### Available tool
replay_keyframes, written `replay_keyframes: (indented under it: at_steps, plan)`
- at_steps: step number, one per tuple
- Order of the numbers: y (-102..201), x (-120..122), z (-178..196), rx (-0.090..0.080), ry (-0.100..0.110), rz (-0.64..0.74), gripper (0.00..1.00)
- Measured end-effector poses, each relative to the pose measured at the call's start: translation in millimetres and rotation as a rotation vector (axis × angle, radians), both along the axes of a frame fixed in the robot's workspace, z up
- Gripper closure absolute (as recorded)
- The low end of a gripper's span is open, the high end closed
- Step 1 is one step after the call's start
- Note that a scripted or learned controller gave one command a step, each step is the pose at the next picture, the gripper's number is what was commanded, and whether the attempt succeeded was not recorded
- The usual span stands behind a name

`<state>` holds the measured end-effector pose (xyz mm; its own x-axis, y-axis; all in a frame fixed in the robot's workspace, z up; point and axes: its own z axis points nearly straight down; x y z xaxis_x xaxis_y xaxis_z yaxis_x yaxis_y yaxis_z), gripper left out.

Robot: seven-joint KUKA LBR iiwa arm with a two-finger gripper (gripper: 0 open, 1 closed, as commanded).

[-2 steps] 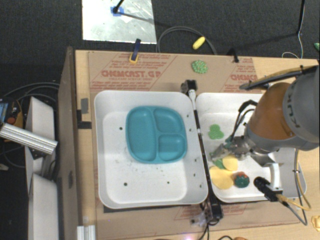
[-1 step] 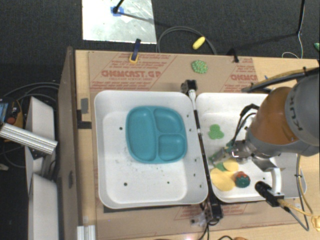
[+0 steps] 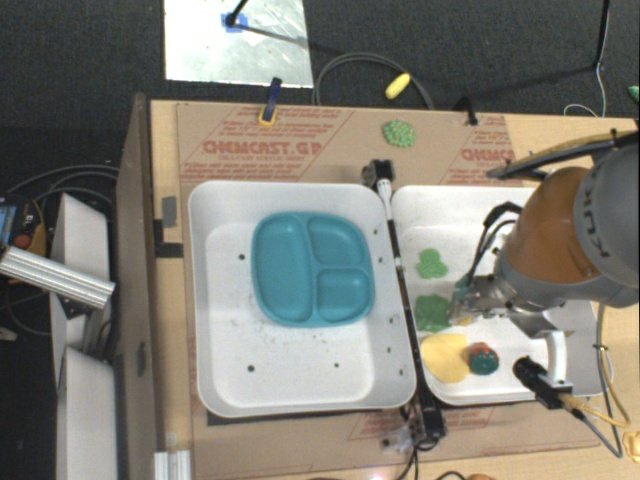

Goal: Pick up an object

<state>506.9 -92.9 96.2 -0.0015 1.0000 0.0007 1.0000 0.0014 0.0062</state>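
Low in the right bin point(image 3: 560, 393), my gripper point(image 3: 462, 304) hangs just beside a dark green piece point(image 3: 431, 313); how it is set I cannot tell. Nearest lie a yellow piece point(image 3: 446, 356) and a teal-and-red toy point(image 3: 483, 359). I judge crowding could spoil the grasp. Beyond sit a light green piece point(image 3: 432, 264) and the divider, then the left bin point(image 3: 220, 368) with its blue plate point(image 3: 312, 268).

Even overhead light, slightly soft focus
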Motion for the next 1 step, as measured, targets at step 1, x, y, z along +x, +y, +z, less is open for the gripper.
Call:
replay_keyframes:
  at_steps: [1]
  plan:
    - [36.8, 38.2, 113.1, -0.001, -0.008, 0.008, 1.0]
